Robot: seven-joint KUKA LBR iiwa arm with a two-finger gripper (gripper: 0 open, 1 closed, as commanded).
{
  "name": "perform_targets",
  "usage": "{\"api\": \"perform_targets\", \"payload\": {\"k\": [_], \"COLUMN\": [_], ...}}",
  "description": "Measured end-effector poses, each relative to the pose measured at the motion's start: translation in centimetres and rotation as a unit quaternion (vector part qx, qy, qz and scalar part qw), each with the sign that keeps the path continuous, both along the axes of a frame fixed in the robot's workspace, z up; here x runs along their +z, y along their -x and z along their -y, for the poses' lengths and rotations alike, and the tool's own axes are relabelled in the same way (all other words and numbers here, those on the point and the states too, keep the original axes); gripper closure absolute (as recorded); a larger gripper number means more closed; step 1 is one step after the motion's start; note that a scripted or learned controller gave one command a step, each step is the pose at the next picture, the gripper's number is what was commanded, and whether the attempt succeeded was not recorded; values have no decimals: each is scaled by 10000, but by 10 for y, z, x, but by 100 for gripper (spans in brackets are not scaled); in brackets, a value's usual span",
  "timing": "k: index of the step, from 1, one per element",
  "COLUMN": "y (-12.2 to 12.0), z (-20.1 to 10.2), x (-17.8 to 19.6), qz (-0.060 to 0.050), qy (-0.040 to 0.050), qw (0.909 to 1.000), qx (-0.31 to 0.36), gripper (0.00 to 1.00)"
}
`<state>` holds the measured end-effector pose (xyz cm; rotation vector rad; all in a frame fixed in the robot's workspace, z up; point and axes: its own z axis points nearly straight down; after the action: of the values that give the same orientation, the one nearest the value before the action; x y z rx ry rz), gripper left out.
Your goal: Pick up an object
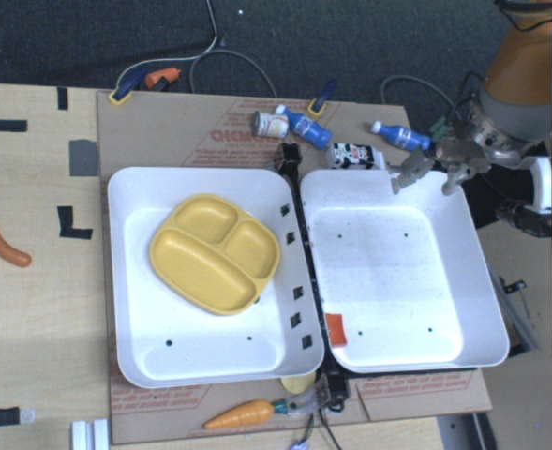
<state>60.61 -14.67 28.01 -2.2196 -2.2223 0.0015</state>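
Overhead view of the bench (32,345) with two shallow white bins set side by side on a cardboard sheet (210,139). The left bin (130,251) holds a yellow divided plate (216,252), lying flat nearer the bin's far edge than its near edge and close to the wall shared with the right bin. The right bin (444,251) carries a small orange-red tag (335,328) at its near left corner, against the shared wall.

The arm enters from the right, its orange band high at the far right. The gripper (429,178) hangs above the far right corner of the right bin, its two fingers spread apart with nothing between them.

Along the far edge of the cardboard, outside the bins, lie a white and blue bottle (292,125), a second blue bottle (401,137) near the gripper, and a black-and-white patterned item (355,157) just beyond the right bin's far left corner. A clamp with orange handle (144,81) sits at the cardboard's far left corner. A toy carrot (241,414) lies beyond the near edge of the bins. A toy sausage (7,245) rests on the bench near its left edge, well apart from both bins.
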Motion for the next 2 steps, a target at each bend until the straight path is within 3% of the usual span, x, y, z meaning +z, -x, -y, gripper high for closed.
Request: {"api": "perform_targets", "payload": {"k": [1, 2], "y": [47, 18], "z": [-48, -52], "x": [-54, -183], "qz": [-40, 21], "qy": [-13, 0], "qw": [10000, 10000], "qx": [8, -1], "gripper": [0, 0]}}
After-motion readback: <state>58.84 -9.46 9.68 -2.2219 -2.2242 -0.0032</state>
